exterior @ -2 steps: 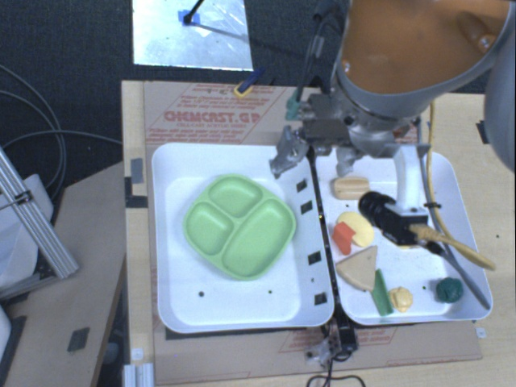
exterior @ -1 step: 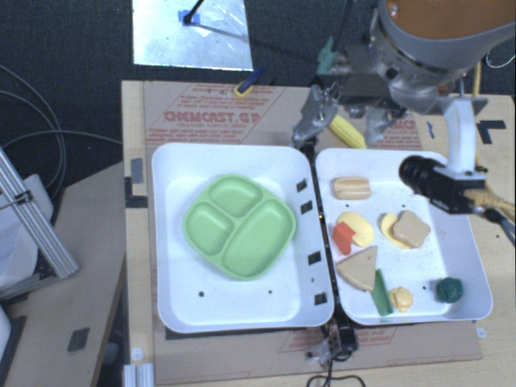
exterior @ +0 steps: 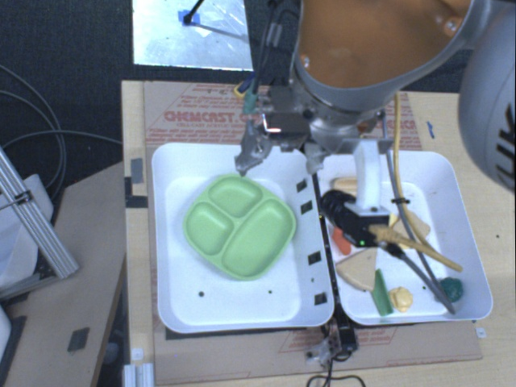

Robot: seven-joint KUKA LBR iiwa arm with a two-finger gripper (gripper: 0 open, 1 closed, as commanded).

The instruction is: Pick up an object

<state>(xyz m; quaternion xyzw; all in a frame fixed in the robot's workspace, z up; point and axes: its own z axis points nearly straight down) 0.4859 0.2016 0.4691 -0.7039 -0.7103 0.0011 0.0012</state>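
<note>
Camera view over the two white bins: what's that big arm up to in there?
A robot arm reaches in over two white bins. Its claw hangs above the left bin, at the far edge of a green divided plate lying there. I can't see it holding anything. The right bin holds a jumble of small items, among them a tan wedge.

Green plate (exterior: 239, 226): three compartments, lying flat, face up, mid left bin (exterior: 173, 297). Right bin (exterior: 468, 208): pale wedge (exterior: 357, 269) near the divider. Green stick (exterior: 379, 291) and yellow piece (exterior: 401, 299) lie just beside it. Teal ball (exterior: 453, 289) sits near the corner. Wooden tongs (exterior: 419, 247) lie diagonally.
</note>
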